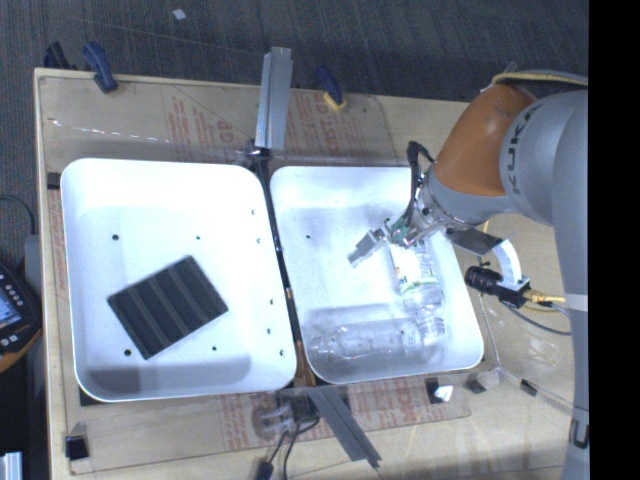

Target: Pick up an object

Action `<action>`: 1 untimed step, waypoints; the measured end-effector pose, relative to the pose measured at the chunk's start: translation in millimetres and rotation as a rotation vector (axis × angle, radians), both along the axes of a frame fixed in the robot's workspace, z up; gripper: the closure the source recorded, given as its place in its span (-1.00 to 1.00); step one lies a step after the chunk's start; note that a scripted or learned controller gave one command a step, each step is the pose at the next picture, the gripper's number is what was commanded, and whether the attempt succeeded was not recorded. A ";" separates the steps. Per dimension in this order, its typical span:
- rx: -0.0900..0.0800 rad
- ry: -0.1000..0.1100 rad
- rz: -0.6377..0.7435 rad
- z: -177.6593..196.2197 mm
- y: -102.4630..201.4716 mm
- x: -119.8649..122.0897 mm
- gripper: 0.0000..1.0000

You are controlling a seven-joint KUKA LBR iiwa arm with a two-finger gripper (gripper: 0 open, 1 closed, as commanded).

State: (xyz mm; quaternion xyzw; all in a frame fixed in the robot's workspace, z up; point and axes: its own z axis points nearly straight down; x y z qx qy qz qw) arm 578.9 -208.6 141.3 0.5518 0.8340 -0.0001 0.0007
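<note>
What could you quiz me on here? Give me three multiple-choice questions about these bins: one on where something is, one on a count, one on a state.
1. Where does the dark ribbed slab lie?
A. left bin
B. right bin
C. on the bench

2. How many clear plastic bottles are in the right bin?
A. none
B. two
C. five

3. How do the bottles lie?
A. upright
B. on their sides
C. stacked in a tower

Answers: 1 A, it rests on the left bin floor. 2 B, one below the gripper, one along the near wall. 3 B, both lie flat.
</note>
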 end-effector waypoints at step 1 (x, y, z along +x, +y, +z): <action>0.000 0.000 -0.001 0.1 -0.3 -0.1 -1.00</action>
